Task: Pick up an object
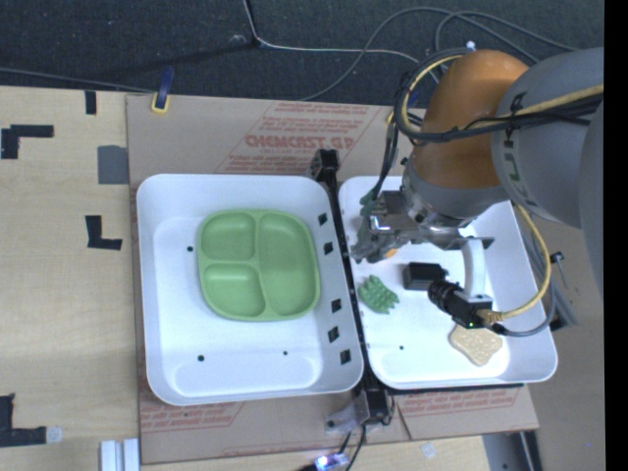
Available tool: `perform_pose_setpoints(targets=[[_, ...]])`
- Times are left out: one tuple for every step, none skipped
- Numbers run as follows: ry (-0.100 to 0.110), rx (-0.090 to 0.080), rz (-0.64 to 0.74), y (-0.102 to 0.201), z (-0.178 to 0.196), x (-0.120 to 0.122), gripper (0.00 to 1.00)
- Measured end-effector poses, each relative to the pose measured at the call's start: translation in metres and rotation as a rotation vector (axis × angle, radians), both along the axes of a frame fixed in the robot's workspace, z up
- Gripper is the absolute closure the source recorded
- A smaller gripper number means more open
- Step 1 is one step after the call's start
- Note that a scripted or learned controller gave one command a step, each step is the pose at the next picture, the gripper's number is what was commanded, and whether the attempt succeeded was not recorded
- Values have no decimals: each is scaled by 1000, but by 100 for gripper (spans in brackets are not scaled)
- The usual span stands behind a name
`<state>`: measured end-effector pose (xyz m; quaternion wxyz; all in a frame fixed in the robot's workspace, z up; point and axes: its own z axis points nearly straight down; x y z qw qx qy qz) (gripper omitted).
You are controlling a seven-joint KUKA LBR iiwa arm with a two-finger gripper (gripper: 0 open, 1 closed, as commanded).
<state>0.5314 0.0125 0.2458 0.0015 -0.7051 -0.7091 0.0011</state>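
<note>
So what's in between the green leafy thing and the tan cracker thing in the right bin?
In the camera view, bare white bin floor lies between the green leafy thing and the tan cracker thing. The black cable fitting hangs just above that stretch.

The grey KUKA arm (549,135) enters from the right side of the camera view and bends down over the bench. Its rounded orange band (471,116) sits above the wrist, and yellow and black cables run around it. Below the band, the metal two-finger gripper (378,238) points down and to the left. The wrist hides most of the gripper, so its state is not clear from this angle.
</note>
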Motion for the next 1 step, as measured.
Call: perform_pose_setpoints(targets=[[0, 0, 1, 62, -12, 1, 100]])
